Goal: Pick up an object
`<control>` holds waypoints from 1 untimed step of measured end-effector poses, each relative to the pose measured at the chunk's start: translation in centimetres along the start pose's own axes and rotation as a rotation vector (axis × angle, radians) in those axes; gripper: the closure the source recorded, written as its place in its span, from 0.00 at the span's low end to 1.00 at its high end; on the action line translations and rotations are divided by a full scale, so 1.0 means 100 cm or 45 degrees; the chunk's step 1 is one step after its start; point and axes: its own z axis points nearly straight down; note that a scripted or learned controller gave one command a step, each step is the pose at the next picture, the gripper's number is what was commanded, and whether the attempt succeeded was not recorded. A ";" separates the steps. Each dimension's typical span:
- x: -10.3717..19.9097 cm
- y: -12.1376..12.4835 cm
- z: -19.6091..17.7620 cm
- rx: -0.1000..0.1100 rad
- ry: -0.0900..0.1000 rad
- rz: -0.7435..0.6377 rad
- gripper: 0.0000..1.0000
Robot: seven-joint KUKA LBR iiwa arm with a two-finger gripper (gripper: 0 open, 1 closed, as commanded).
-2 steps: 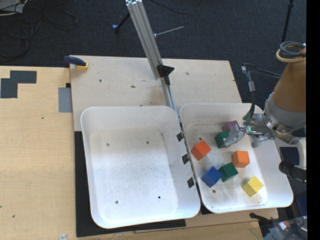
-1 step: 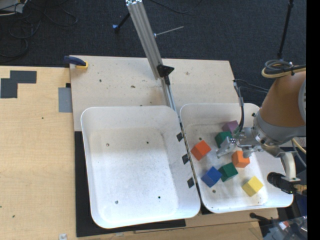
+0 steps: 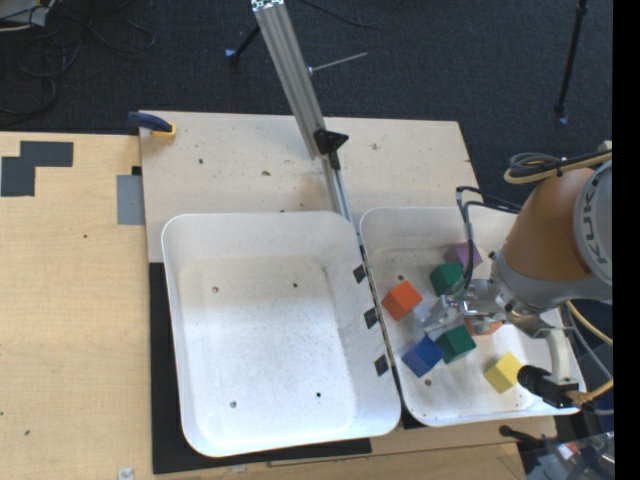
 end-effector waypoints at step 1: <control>0.000 0.001 0.029 -0.009 -0.001 0.000 0.00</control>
